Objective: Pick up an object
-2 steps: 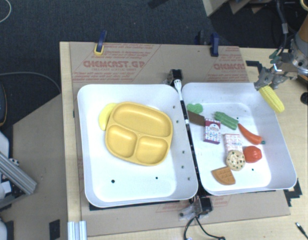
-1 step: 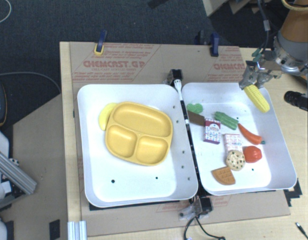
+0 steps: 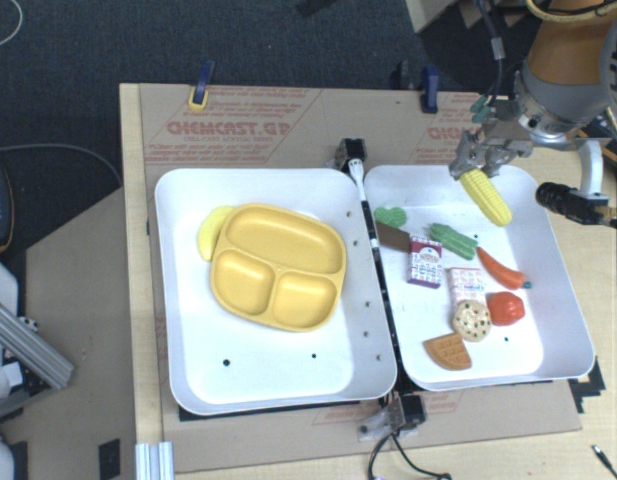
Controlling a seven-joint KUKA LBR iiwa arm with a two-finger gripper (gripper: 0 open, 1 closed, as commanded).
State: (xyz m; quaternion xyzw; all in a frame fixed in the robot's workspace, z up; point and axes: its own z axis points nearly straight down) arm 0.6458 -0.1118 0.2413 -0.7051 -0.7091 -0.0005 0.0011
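Gripping a yellow corn cob (image 3: 486, 196) by its upper end, the tool (image 3: 480, 163) hangs over the right bin's (image 3: 563, 268) far edge. Red "CHEMCAST GP" lettering (image 3: 228, 127) marks the counter's (image 3: 148, 138) far side.

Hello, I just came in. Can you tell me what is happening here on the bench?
A robot arm reaches in from the right, and its gripper holds a toy corn cob by its upper end, above the far part of the right bin. Other toy foods lie in that bin, such as a chili pepper, a tomato and a cookie. The left bin holds a yellow divided tray.
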